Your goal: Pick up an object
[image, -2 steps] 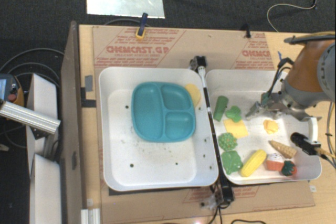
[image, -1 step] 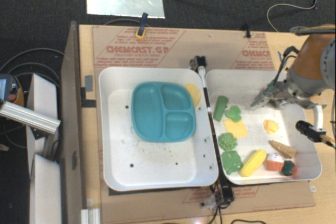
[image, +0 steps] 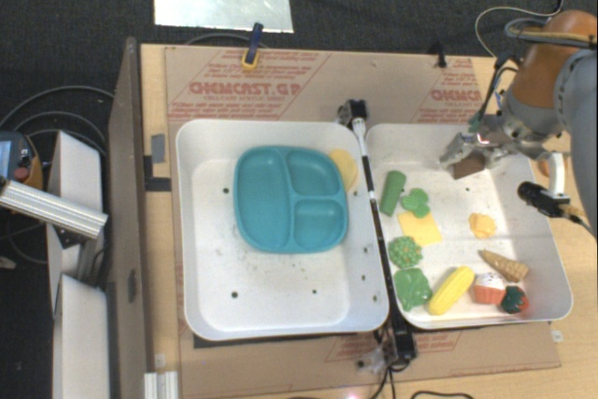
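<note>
right bin (image: 559,294) holds toy food (image: 451,289); left, teal plate (image: 290,199).

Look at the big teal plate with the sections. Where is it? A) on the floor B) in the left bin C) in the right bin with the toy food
B, the teal divided plate lies flat in the left bin, while the toy corn and other play food sit in the right bin.

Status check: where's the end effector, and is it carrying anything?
End effector over right bin's far end, nothing visibly held. Toy food lies nearer: corn cob, cheese slice, ice-cream cone. No obstruction seen.
</note>
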{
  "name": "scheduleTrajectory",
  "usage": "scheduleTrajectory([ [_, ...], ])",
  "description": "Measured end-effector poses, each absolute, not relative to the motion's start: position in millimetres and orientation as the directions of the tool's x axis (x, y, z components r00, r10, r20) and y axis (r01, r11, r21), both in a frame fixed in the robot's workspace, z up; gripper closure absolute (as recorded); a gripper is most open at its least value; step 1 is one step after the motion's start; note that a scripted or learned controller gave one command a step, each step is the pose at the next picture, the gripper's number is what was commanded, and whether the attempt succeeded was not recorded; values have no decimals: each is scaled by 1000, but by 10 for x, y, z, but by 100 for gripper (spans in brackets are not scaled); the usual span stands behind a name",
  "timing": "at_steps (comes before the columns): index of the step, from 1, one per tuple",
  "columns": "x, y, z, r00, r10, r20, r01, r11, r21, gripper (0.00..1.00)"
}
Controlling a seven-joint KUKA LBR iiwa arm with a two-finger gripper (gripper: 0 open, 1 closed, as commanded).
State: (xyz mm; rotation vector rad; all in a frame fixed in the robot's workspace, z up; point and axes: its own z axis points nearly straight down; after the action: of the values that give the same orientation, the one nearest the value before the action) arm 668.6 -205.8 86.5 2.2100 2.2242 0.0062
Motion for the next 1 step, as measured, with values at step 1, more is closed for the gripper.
scheduleTrajectory([
  [1, 6695, -1924, 853, -6, 1000, -1, 1000, 6, 3, 0],
])
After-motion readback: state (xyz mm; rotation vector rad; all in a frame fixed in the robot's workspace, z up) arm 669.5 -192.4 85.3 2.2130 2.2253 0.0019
